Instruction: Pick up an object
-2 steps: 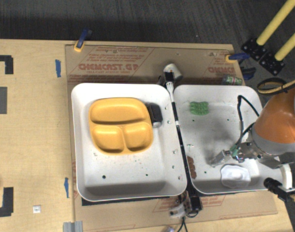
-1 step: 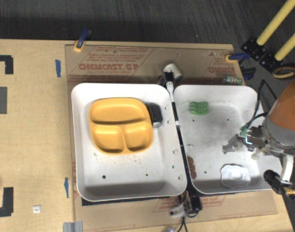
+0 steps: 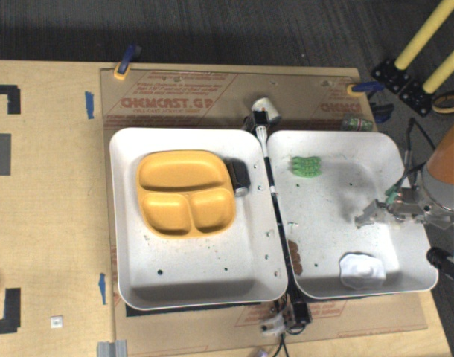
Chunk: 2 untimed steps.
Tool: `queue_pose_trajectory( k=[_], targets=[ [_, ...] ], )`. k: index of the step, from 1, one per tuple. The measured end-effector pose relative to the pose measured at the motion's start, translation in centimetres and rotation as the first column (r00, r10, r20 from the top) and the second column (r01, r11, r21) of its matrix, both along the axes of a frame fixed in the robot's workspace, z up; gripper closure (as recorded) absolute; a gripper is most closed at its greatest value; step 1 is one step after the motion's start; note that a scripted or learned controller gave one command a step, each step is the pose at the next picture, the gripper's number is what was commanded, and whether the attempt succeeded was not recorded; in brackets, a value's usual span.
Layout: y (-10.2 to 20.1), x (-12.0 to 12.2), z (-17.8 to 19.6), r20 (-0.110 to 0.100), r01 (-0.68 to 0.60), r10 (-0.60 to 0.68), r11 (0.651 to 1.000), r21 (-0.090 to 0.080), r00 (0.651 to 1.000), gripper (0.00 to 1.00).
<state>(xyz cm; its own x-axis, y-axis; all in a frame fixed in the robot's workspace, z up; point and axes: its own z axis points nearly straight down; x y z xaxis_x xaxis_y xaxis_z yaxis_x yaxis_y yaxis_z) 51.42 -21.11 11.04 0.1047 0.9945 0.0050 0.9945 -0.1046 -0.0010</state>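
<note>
Hand (image 3: 366, 216) above white object (image 3: 362, 268) (apart)

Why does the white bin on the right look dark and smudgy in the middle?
In the camera view, soft grey shadow falls across the right bin beside the gripper; the green object looks blurry, and the yellow tray has gentle shine.

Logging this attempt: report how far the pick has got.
Done: nothing looks lifted. The yellow tray lies in the left bin; the green object and white object lie in the right bin.
In hand: the gripper sits low over the right bin, between them.
Left: grasping and lifting something.
</note>
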Motion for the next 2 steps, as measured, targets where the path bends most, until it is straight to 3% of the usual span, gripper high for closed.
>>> queue_pose_trajectory(
  k=[1, 2],
  targets=[
    [6.9, 3.6, -0.9, 0.002, -0.399, 0.399, 0.917, -0.006, 0.917, 0.00],
    [1.0, 8.0, -2.2, 0.007, -0.400, 0.400, 0.916, 0.005, 0.916, 0.00]
  ],
)
